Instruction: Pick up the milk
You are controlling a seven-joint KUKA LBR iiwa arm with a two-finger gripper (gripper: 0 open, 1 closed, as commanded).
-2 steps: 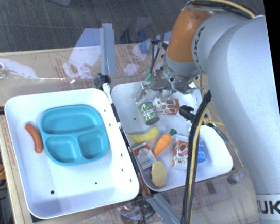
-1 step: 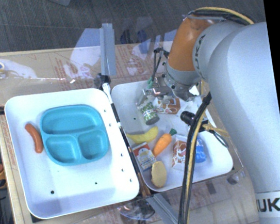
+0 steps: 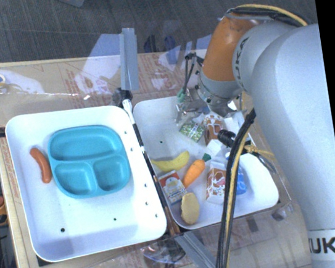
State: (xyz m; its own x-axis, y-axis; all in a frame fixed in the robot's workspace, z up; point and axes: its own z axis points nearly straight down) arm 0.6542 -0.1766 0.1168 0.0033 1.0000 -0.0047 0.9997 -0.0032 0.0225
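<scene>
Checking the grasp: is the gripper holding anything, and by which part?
Cannot be told: the grey arm's wrist hides the gripper, above small packets in the right white bin.

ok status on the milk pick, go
Gripper low over right bin, far end. Milk carton lies near front, ungrasped. Carrot beside it, black cable draped across.

I'm looking at dark grey carpet floor (image 3: 27,26) around a pale wooden bench (image 3: 53,75), its top glossy under plastic sheeting, glare along the far edge.
</scene>
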